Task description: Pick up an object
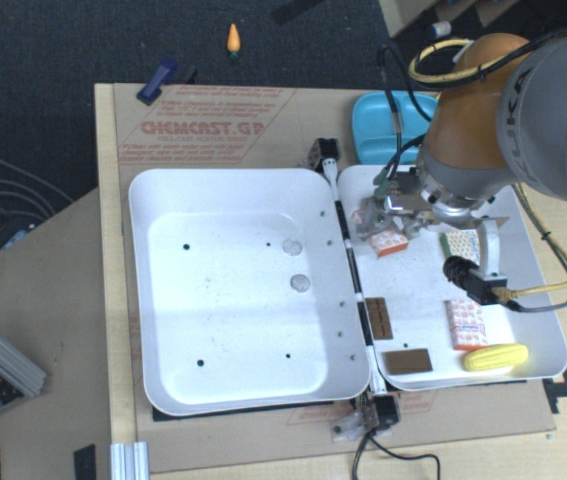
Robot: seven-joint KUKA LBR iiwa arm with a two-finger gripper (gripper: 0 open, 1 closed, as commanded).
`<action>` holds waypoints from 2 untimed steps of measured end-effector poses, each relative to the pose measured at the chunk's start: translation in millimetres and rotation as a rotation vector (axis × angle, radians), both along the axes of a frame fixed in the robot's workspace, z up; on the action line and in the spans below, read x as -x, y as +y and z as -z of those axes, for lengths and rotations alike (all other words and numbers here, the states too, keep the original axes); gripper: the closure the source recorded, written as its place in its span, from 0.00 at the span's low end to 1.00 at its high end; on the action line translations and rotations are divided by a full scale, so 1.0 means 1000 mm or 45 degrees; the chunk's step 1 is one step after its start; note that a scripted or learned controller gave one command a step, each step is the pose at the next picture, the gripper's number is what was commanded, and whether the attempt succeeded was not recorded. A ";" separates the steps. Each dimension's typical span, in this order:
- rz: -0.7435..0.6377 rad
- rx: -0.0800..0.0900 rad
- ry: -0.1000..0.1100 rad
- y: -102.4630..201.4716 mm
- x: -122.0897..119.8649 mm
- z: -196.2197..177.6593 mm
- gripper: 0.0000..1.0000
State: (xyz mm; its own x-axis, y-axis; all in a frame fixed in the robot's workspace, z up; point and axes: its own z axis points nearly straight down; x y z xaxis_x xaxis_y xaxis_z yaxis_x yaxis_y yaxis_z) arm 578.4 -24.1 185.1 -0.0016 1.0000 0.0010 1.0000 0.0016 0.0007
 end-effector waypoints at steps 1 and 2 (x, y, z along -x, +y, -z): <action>0.001 0.000 0.001 0.070 0.004 -0.044 1.00; 0.001 0.000 0.006 0.114 0.046 -0.074 1.00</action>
State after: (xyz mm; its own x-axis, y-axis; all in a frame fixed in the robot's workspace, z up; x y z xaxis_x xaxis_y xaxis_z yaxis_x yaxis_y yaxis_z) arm 532.4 89.6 258.8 -0.0011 1.0000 0.0012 1.0000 0.0011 -0.0038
